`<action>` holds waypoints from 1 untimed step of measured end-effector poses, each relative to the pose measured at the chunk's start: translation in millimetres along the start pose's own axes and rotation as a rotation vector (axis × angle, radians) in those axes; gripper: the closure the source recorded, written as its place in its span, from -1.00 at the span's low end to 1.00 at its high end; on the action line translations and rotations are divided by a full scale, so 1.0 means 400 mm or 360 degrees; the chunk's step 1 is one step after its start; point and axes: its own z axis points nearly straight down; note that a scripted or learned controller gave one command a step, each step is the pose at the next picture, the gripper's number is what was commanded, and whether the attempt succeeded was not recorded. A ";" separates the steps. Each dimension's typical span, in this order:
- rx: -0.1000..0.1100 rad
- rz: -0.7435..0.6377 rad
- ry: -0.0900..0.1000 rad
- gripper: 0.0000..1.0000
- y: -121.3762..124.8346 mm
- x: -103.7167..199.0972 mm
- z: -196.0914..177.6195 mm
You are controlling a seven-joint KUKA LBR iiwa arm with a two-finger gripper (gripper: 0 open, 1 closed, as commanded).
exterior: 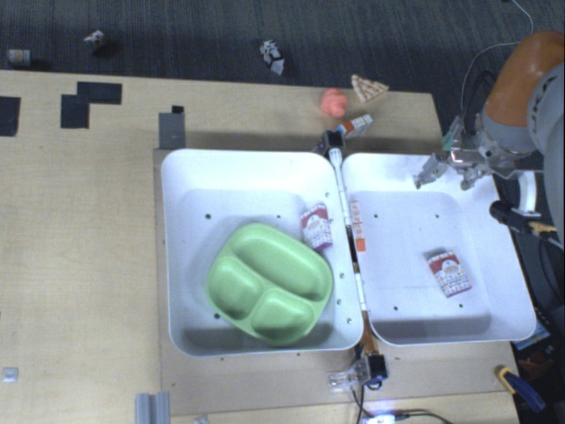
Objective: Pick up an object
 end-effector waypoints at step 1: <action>0.0002 0.0001 0.0002 -1.00 -0.151 0.120 0.105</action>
